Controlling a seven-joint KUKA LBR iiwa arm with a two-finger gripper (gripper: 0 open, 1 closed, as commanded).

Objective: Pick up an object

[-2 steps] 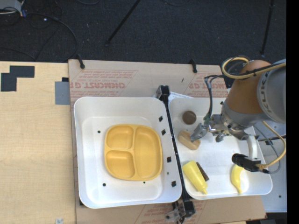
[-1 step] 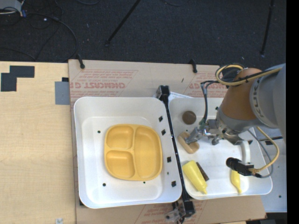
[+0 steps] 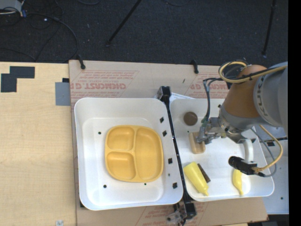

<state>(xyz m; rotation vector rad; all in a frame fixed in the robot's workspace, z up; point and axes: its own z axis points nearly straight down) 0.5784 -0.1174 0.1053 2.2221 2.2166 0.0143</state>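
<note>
Gripper (image 3: 206, 136) sits low in the right bin (image 3: 220, 188), approx. mid-left of it. The nearest thing, and the likely target, is the tan block (image 3: 197, 145). It lies on the bin floor just beside the gripper tip, on the side toward the divider (image 3: 169, 140) between the bins, i.e. view-left and slightly below. Tip and block look touching or nearly so, but the gripper's own body overlaps that spot, so I can't say which. I also can't tell whether the gripper is spread or clenched, and nothing shows as held.

Block's long axis runs roughly up-down in the view, approx. parallel to the divider, w/ the top end tipped a bit left. A grasp would prob. want to close across the short width, left-right in view. The tip seems offset toward the block's right edge rather than centred, so a small shift toward the divider looks needed before closing. I'd judge this as the align stage, pick not yet made.

Other things in this bin:
- a brown disc (image 3: 190, 118) just above the block, apart from it
- a yellow bottle (image 3: 195, 178) below the block, near the front wall
- a banana (image 3: 239, 182) toward the front-right corner, well apart from the block

Left bin (image 3: 89, 173) holds a yellow plate (image 3: 134, 153), across the divider from the gripper.
</note>
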